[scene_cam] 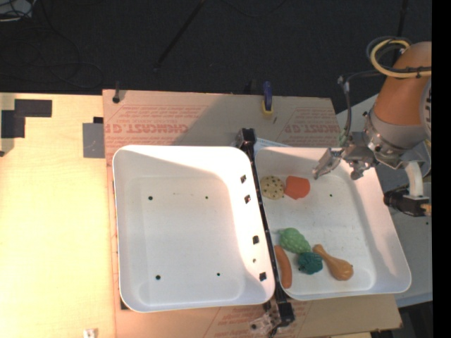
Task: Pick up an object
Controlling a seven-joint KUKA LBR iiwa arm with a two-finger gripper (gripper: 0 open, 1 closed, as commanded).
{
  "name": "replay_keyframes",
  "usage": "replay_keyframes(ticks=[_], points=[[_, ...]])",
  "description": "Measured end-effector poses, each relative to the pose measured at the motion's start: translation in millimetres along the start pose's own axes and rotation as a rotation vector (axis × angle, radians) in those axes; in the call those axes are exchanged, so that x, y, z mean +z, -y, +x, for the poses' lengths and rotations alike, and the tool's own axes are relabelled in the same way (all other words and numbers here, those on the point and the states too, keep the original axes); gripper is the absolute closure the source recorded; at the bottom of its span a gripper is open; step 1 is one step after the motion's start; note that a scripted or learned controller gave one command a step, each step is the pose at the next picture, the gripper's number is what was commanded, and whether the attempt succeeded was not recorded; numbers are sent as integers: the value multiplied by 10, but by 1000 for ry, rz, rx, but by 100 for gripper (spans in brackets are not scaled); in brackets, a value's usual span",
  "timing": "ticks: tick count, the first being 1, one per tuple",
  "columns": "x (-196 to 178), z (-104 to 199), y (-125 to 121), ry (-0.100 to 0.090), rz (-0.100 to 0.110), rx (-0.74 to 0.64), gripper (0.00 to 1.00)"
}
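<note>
Pincer point(340, 163): thin metal fingers, spread apart, holding nothing, at the right bin's point(380, 220) upper edge.
Toys, right bin: speckled round cookie point(273, 186), smooth red lump point(297, 187), bumpy green piece point(294, 241), teal blob point(309, 263), tan drumstick point(334, 263), orange sausage point(283, 266).
Arm: cut off at right.

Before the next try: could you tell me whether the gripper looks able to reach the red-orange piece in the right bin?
Probably yes: the gripper hangs just right of the red-orange piece, with bare bin floor between; only the cookie crowds its left.
</note>
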State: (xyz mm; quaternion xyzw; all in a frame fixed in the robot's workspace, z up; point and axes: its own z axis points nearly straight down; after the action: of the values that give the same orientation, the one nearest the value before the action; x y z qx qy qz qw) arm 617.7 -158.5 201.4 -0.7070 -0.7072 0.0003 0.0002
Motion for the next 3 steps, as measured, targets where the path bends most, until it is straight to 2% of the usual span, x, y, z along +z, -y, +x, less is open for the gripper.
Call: replay_keyframes(ticks=[1, 2, 3], points=[[-1847, 729, -287, 1, -17, -8, 0], [-3462, 1590, -60, -2, -13, -9, 0], [-3453, 1554, -69, 2, 7, -6, 100]])
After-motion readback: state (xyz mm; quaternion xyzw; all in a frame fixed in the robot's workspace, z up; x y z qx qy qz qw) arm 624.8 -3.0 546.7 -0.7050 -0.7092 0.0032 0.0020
